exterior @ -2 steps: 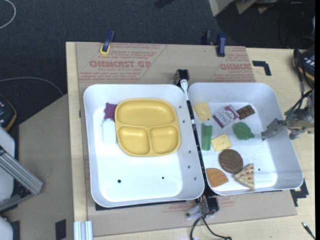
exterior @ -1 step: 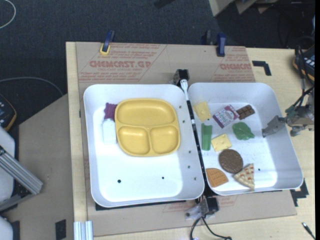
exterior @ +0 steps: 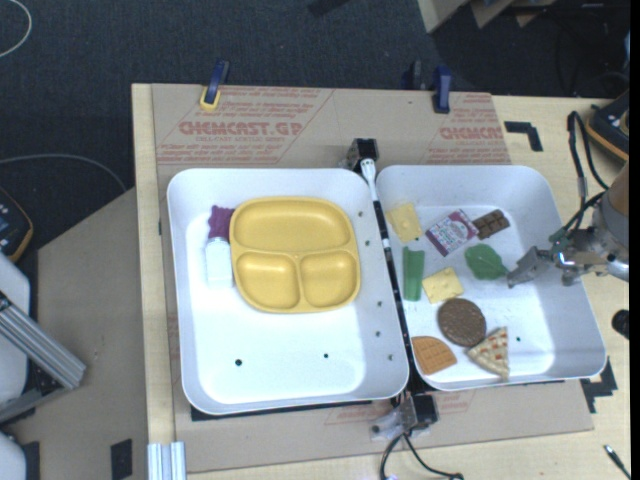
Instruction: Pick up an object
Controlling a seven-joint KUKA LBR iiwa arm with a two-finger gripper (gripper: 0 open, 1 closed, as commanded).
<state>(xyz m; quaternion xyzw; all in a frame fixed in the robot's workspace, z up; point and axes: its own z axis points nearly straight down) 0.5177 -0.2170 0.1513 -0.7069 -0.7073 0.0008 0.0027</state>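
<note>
Camera view: we're hovering the gripper [exterior: 522, 271] at three o'clock of the right bin [exterior: 575, 343], fingers spread and carrying nothing. Nearest, the green piece [exterior: 485, 261] is lying just beside it. Pickup not yet done.

We noted dark carpet floor [exterior: 80, 58] around a cardboard-topped bench [exterior: 300, 118]; aluminium framing [exterior: 40, 348] stood at left.

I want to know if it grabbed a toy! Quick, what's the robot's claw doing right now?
Two-finger gripper: hovering low in the right white bin, beside the green toy piece; holding nothing visible.
</note>
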